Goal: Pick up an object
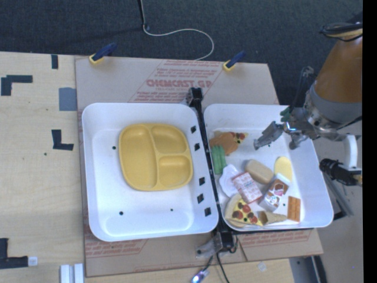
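Dark carpet surrounds the bench (35,158), whose cardboard sheet (171,78) reads "CHEMCAST". At three o'clock, the gripper (265,139) hovers over the right bin (315,181); its jaws' spread cannot be told. A good grasp would descend squarely onto the bread roll (260,171), clear of neighbours.

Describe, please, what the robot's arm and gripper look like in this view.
The arm is a bulky rounded grey body with a broad orange band above the wrist. The gripper is slim grey metal with a small green marking by its mount.
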`<move>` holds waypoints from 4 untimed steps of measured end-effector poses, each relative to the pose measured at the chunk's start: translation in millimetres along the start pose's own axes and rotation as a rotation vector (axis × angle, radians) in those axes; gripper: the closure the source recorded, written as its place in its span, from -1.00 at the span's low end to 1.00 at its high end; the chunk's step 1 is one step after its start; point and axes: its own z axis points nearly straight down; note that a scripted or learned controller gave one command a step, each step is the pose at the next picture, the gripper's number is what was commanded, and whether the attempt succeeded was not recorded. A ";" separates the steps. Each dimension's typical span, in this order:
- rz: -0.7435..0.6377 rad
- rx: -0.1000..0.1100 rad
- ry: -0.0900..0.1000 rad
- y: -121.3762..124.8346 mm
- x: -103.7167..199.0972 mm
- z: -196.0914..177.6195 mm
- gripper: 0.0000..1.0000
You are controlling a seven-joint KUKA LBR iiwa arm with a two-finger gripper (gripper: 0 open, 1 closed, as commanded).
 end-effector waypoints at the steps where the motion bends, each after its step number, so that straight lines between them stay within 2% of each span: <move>1: -0.001 0.001 0.000 0.1 0.6 -9.8 1.00; 2: -0.005 -0.020 -0.002 -7.7 61.1 -220.5 1.00; 3: 0.000 0.014 0.001 -35.9 84.5 -89.9 1.00; 4: -0.014 -0.014 0.004 -20.8 199.5 -205.0 1.00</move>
